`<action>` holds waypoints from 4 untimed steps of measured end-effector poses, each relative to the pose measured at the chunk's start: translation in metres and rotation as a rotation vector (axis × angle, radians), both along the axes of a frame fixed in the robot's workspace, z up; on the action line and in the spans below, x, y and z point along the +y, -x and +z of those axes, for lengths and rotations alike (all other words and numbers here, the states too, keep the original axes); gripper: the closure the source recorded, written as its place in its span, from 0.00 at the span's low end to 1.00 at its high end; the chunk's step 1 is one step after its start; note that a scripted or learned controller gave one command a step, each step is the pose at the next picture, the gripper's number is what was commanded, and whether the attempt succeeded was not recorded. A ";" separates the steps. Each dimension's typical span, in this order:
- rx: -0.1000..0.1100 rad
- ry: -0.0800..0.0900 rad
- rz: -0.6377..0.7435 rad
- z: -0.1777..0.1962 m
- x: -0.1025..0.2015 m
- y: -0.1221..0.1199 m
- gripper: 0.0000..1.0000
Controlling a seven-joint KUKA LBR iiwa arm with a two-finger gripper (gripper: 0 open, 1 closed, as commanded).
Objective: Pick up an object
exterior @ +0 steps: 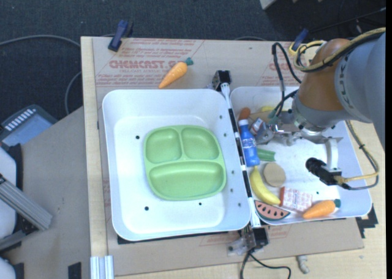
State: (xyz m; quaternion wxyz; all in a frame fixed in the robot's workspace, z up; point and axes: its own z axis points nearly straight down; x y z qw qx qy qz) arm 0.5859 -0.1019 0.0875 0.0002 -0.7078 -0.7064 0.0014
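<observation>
Camera view puts your gripper (269, 130) low at the right bin's (361, 167) left wall, its state unreadable; the blue bottle (247, 144) lies just left, lengthwise along that wall.

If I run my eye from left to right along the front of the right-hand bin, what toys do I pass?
Banana → watermelon slice → pink-patterned packet → carrot.

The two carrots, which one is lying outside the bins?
The carrot on the cardboard behind the left bin. The other carrot lies inside the right bin, at its front edge beside the watermelon slice.
</observation>
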 end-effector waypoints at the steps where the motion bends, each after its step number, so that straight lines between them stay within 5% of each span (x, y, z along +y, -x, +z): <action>1: -0.008 0.007 -0.003 -0.002 0.006 0.039 0.00; 2: -0.007 0.009 -0.005 -0.002 0.005 0.088 0.00; 3: -0.004 0.000 0.001 0.032 -0.059 0.030 0.00; 4: 0.001 -0.004 0.003 -0.003 -0.001 -0.044 0.00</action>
